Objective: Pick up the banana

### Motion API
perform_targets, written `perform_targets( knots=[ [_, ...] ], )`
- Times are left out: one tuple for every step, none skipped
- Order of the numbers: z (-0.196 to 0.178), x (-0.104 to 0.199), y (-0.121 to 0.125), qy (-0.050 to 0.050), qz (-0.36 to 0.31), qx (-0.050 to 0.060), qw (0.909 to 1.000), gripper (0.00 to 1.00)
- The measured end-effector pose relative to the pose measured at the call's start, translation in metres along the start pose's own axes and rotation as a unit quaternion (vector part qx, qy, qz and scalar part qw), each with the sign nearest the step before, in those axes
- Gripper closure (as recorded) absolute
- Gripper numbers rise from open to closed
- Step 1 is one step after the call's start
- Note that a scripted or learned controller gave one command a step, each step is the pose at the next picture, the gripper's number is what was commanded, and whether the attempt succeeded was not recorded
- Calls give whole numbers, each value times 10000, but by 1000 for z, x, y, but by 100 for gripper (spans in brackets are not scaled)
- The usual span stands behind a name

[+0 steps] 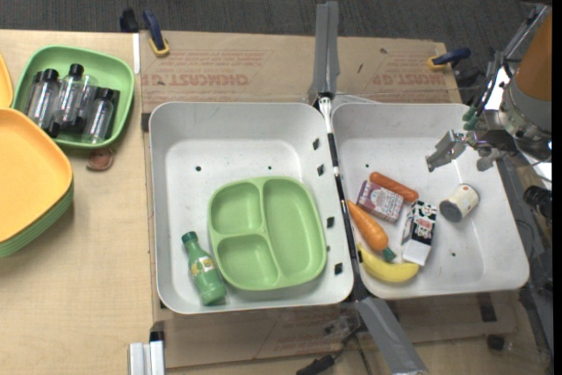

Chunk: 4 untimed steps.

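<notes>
Cardboard (263, 70): perhaps "CHEMCRZT" (upside down).

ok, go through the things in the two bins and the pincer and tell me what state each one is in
banana: lying flat in right bin, near front edge, not held
carrot: lying beside banana
milk carton: lying on its side
green bottle: lying in left bin, beside tray
green tray: right way up
pincer: above right bin, holding nothing

The arm (534, 92) runs off the right edge, the stacked orange plates (31, 180) are cut by the left edge, and the carrot's (370, 227) leafy end overlaps the banana (389, 269).
</notes>
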<state>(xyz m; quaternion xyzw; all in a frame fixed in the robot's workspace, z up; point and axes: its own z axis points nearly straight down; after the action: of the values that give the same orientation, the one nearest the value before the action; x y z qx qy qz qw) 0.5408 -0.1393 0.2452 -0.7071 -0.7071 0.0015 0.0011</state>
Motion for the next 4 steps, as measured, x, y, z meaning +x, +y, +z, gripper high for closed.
perform_targets(
  knots=[
    [-8, -1, 0, -2, 7, 9, 10000, 100],
    [-65, -17, 17, -5, 53, -10, 10000, 100],
    [-41, 19, 61, -7, -1024, -11, 9947, 100],
    [5, -42, 51, 1, 436, -1, 9990, 100]
  ],
)
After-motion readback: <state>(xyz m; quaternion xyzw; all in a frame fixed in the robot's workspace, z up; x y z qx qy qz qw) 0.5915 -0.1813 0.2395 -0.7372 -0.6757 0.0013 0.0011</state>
